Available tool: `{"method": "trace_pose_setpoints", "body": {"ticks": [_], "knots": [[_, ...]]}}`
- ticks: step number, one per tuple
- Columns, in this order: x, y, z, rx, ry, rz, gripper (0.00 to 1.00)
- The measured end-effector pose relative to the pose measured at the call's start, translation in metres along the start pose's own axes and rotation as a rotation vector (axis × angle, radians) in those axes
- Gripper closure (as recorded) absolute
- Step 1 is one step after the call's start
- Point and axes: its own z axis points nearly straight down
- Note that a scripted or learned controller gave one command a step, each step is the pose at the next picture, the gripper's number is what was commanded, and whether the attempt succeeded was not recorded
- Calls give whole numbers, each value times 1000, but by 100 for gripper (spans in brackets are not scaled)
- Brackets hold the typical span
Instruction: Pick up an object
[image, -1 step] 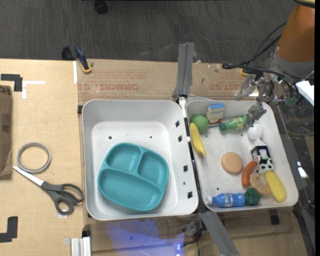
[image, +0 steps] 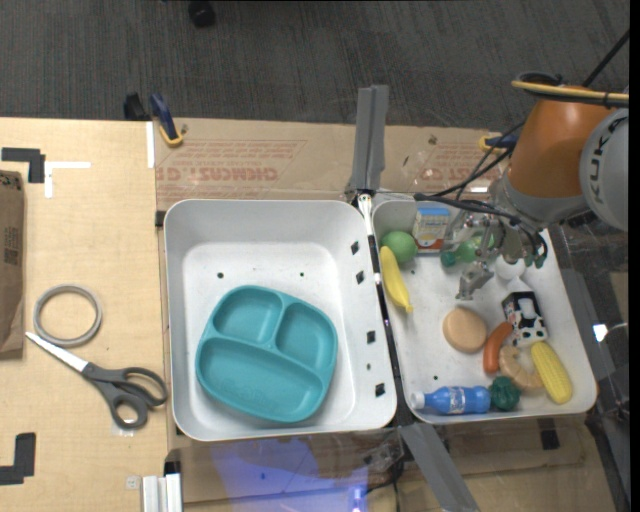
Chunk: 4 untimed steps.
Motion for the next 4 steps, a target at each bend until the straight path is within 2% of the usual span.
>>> {"method": "trace_pose_setpoints", "body": {"ticks": [1,2,3,4], "knots": [[-11,48,0,-2,0,46,0],[79,16,0,-1,2,-40,0],[77,17,-10,1,-3,-43,100],[77,17,-10,0,-3,-43,0]]}}
